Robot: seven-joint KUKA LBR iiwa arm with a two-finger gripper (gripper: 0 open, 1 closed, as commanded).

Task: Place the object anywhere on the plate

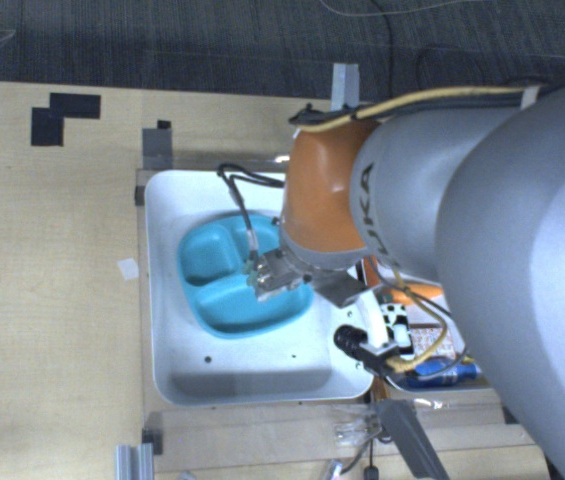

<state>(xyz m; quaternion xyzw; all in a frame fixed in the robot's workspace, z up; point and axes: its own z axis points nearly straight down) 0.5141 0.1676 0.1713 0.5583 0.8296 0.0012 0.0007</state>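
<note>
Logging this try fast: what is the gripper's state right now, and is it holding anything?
Gripper: over the blue plate in the left bin; its state cannot be told, and no object is visible in it.

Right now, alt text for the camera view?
A grey arm with an orange band reaches from the right over a blue sectioned plate in the left white bin, its pincer above the plate. Small mixed items lie in the right bin.

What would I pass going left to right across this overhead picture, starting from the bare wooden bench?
Wooden bench → white bin's left wall → blue divided plate → end effector over the plate's right side → orange band → big grey arm.
</note>
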